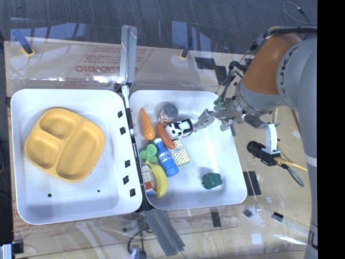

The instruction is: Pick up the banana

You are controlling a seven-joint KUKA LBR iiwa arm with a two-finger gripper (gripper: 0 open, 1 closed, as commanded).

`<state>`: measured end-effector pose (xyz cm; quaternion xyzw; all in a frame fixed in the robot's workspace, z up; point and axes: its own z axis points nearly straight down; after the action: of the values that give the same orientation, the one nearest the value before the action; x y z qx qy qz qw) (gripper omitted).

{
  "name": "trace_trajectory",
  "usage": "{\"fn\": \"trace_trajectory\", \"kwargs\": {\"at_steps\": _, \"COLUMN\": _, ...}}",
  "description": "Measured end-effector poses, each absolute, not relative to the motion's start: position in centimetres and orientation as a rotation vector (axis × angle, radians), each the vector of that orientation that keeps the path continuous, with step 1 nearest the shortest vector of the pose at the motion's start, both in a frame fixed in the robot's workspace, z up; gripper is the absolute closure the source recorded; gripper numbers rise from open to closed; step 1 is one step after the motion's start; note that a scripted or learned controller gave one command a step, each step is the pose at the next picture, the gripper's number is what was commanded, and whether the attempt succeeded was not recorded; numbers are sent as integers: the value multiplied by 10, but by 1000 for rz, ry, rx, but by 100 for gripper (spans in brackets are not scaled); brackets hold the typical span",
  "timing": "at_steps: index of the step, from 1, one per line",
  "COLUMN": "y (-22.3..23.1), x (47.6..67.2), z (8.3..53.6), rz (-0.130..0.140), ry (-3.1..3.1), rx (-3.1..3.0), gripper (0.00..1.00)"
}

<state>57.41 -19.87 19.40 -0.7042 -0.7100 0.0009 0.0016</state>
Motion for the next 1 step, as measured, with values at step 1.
{"fn": "trace_trajectory", "kwargs": {"at_steps": 1, "y": -131, "x": 523, "z": 137, "rz": 2, "ry": -2666, "rx": -1655, "gripper": 0}}
